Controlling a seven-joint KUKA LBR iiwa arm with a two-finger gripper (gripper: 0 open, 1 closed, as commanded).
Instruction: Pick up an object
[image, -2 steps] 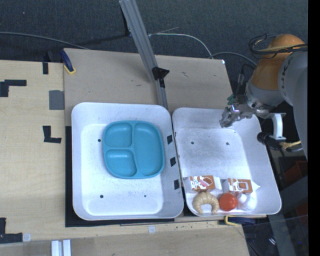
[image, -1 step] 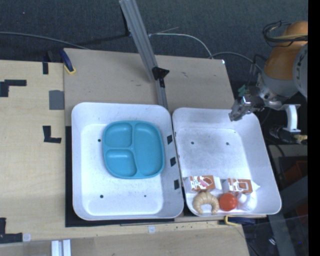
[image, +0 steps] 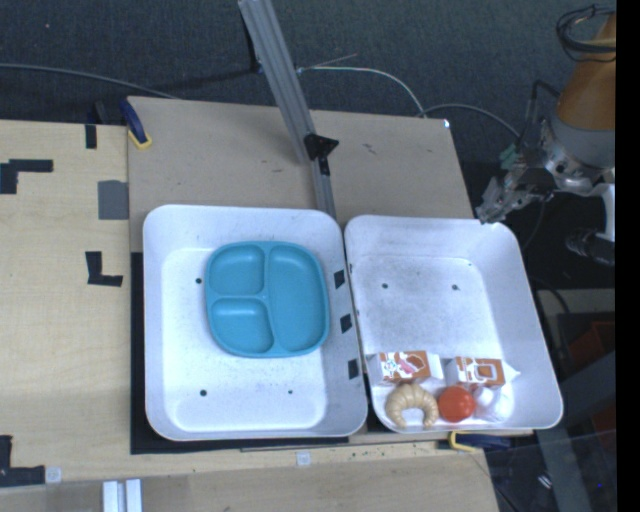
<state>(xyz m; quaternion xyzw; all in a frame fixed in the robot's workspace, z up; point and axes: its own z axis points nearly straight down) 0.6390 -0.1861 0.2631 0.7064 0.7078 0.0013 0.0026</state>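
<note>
From above, the arm (image: 585, 90) sits off the right bin's (image: 520, 300) far right corner, with the gripper (image: 497, 205) hanging just outside the rim — nowhere near anything to grab yet. The things worth picking lie bunched in that bin's near edge: a croissant (image: 412, 403), a red ball (image: 457, 403) touching it on the right, and two small packets (image: 405, 366) (image: 482, 371) just behind them. The left bin (image: 165, 330) carries a blue tray (image: 268, 298).

To do this well, I'd judge it should come over the cluster and drop on the croissant or ball from straight above, setting the fingers across the narrow side so neighbours aren't nudged.

The fingers are dark and small against the floor; I cannot tell whether they're spread or closed, though nothing seems to be between them.
</note>
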